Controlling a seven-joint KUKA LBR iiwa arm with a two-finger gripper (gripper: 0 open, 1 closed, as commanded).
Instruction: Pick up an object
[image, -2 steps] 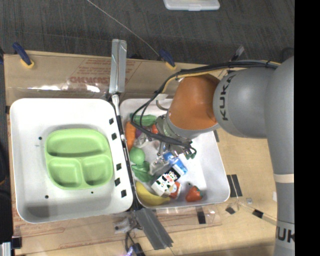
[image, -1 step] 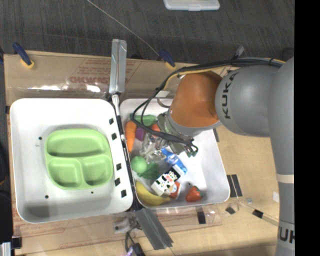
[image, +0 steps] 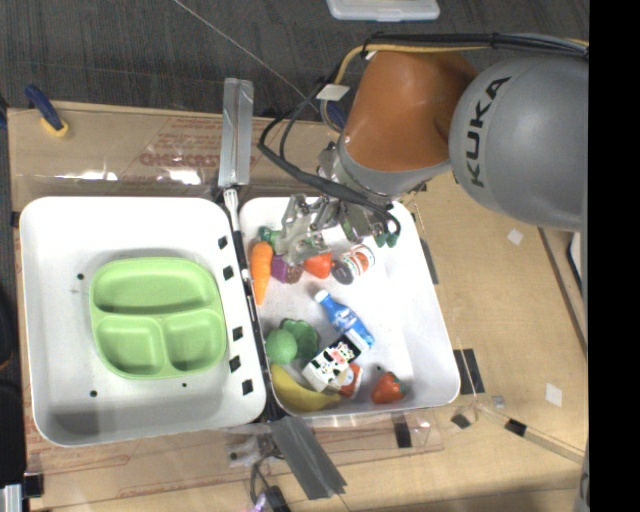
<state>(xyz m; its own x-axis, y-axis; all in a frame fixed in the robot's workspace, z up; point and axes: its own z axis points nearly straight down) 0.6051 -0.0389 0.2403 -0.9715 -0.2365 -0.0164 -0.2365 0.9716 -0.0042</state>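
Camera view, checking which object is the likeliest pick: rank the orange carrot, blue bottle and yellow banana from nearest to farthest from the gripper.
1. Orange carrot, at the right bin's left wall, just below-left of the gripper.
2. Blue bottle, mid-bin, below the gripper.
3. Yellow banana, at the bin's bottom edge.

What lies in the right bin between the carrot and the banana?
In the camera view, a green vegetable lies between the carrot above and the banana below, against the left wall of the right bin.
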